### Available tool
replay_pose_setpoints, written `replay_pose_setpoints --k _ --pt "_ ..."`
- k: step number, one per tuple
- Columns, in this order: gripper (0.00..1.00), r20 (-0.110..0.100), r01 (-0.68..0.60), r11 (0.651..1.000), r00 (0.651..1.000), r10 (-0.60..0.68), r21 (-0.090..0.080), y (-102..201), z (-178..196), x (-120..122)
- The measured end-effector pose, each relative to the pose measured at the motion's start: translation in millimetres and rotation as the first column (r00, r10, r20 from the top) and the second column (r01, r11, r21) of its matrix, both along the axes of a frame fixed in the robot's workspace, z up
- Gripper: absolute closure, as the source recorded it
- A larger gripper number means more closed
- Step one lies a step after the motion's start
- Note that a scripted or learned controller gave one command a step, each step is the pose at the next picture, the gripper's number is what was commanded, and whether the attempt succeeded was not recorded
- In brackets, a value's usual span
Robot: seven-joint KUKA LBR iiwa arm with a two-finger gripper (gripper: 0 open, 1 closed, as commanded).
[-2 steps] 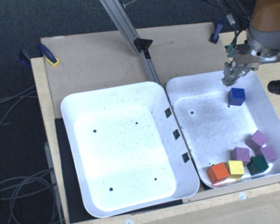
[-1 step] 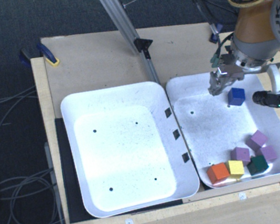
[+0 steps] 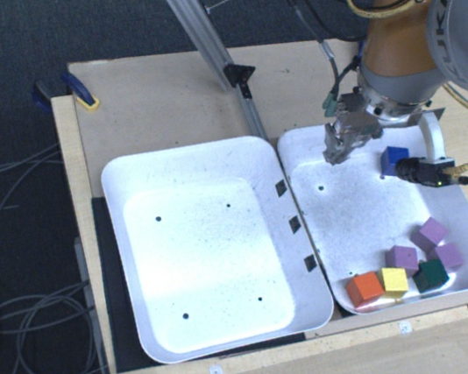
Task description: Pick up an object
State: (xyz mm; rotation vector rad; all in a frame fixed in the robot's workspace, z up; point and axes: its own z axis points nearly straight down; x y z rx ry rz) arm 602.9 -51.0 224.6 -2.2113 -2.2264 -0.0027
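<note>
My gripper [image 3: 336, 153] hangs over the far left part of the right bin [image 3: 335, 209], fingers pointing down, and I see nothing between them. A blue block [image 3: 395, 157] lies to its right near the bin's far edge. Along the bin's near edge sit an orange block [image 3: 365, 287], a yellow block [image 3: 395, 280], a green block [image 3: 429, 276] and three purple blocks [image 3: 400, 256], [image 3: 432, 232], [image 3: 449, 256].
The left bin [image 3: 200, 249] stands beside the right one, with black clips [image 3: 294, 224] along the shared edge. A slanted metal pole [image 3: 210, 43] rises behind the bins. A cable connector [image 3: 422, 168] hangs near the blue block.
</note>
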Motion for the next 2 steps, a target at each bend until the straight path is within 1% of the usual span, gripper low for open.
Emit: replay_pose_setpoints --k 1,2 --pt "1.00 0.000 -0.001 1.000 1.000 0.001 0.000 53.7 15.1 -19.8" --pt "1.00 -0.002 0.001 1.000 1.000 -0.001 -0.001 103.2 5.4 -38.0"
